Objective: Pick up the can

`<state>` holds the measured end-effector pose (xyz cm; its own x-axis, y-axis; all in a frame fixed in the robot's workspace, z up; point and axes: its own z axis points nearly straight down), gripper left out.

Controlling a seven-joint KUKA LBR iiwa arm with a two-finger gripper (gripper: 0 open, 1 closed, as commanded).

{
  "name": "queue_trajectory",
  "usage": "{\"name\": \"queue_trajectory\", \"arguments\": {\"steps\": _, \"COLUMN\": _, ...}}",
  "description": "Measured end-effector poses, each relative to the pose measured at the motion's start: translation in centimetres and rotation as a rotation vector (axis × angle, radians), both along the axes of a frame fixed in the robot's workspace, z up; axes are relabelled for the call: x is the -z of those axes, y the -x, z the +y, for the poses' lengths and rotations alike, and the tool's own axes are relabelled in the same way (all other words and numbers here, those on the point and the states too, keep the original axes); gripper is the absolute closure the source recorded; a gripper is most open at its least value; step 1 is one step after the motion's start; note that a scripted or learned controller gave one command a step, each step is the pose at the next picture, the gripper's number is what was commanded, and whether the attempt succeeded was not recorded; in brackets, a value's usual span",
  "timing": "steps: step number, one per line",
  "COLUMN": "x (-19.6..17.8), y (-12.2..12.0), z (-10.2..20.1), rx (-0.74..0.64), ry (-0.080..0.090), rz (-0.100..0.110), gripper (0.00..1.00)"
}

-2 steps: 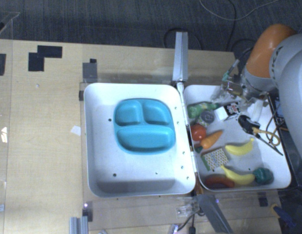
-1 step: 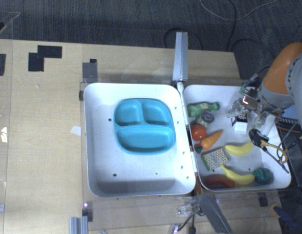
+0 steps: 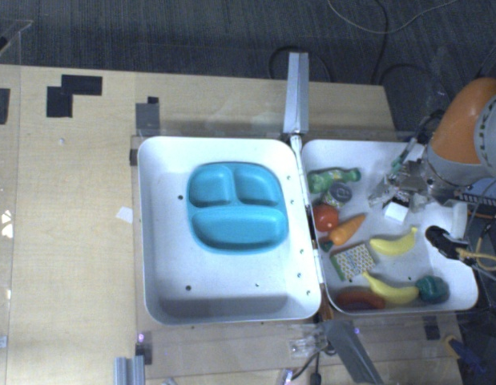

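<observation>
Gripper hovers just right of the can, poised to approach; jaw opening cannot be told.

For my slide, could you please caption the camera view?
Grey arm's gripper hovers over right white bin of toy food; small dark can lies beside green bottle.
</observation>
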<state>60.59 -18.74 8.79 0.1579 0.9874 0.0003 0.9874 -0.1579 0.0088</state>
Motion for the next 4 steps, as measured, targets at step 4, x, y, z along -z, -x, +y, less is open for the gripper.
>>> {"name": "queue_trajectory", "arguments": {"steps": 4, "x": -10.2, "y": 1.9, "z": 3.4, "rx": 0.173, "ry": -0.003, "rz": 0.005, "gripper": 0.00}}
